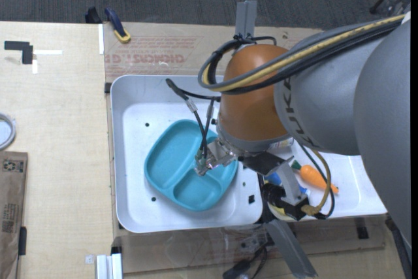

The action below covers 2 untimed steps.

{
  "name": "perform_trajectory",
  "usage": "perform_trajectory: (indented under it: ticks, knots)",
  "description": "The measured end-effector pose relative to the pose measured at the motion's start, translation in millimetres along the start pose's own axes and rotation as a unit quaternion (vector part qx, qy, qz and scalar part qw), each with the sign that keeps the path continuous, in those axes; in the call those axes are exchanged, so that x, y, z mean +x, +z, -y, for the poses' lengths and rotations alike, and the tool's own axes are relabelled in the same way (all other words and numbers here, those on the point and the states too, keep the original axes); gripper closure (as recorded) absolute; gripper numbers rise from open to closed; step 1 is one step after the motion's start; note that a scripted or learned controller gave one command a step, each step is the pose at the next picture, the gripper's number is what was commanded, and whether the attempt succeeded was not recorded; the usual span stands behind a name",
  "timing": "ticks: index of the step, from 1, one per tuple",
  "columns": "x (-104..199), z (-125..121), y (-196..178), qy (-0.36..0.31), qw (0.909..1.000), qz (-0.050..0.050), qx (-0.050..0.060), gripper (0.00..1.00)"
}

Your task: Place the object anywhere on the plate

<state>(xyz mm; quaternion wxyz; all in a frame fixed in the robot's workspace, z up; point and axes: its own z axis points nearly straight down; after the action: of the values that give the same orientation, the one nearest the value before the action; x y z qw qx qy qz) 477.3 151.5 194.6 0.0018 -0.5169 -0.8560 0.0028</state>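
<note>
One blue plate (177,166) in white bin (130,140); hand (208,163) over it, grip unclear; "KUKA" on arm (339,95).

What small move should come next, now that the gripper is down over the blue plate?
Probably a short straight lift to check the result. The gripper sits low over the blue plate, near its centre divider, and the wrist hides whatever is at its tip. An orange object lies in the bin to the right, off the plate, so placement looks unconfirmed.
</note>
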Motion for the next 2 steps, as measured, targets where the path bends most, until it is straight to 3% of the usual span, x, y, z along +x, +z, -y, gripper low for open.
perform_trajectory:
  ticks: [1,2]
  knots:
    - [-59.2,30.0,-58.4,-0.036,0.9993,0.0,-0.002,1.0]
    - [-8.4,4.2,-4.9,-0.114,0.9935,0.0,0.0,1.0]
